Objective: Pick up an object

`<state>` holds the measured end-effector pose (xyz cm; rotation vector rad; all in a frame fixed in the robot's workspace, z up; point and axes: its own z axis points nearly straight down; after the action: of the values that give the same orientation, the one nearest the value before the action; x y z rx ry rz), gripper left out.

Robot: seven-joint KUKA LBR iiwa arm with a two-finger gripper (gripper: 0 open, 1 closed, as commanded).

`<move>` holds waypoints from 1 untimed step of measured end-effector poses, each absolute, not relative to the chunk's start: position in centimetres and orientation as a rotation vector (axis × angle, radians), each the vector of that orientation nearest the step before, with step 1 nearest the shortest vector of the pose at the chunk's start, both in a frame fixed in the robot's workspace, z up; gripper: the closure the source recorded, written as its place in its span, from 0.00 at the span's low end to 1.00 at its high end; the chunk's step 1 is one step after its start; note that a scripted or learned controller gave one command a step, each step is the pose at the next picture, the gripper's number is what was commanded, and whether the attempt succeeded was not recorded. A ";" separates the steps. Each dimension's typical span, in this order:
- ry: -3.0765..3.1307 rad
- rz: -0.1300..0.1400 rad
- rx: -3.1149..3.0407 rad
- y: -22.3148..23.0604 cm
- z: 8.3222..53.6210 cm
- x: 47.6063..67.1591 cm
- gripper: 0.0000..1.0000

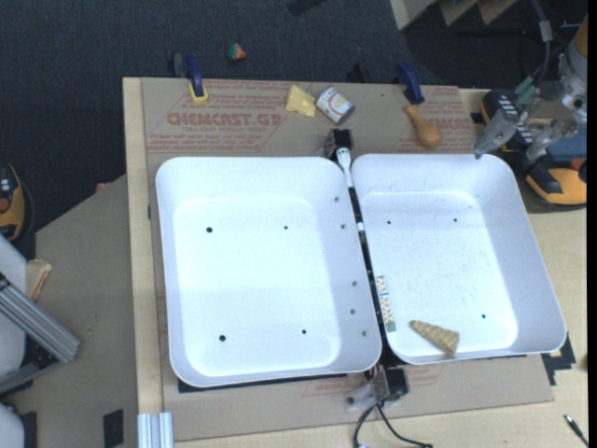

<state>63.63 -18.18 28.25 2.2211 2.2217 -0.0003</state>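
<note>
Camera view shows my gripper (504, 131) up at the bench's far right corner, just past the far rim of the right bin (522, 203). I cannot tell what state the gripper is in. The thing I want is the cone (437, 335). It lies flat in the right bin by its near edge, well apart from the gripper. Its long side runs left to right, with the point to the left. I must reach toward the near edge and a bit left.
</note>
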 end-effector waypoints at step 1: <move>2.220 0.003 2.217 -18.2 29.4 63.7 1.00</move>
<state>63.70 -18.18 29.39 2.2171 2.2198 0.0025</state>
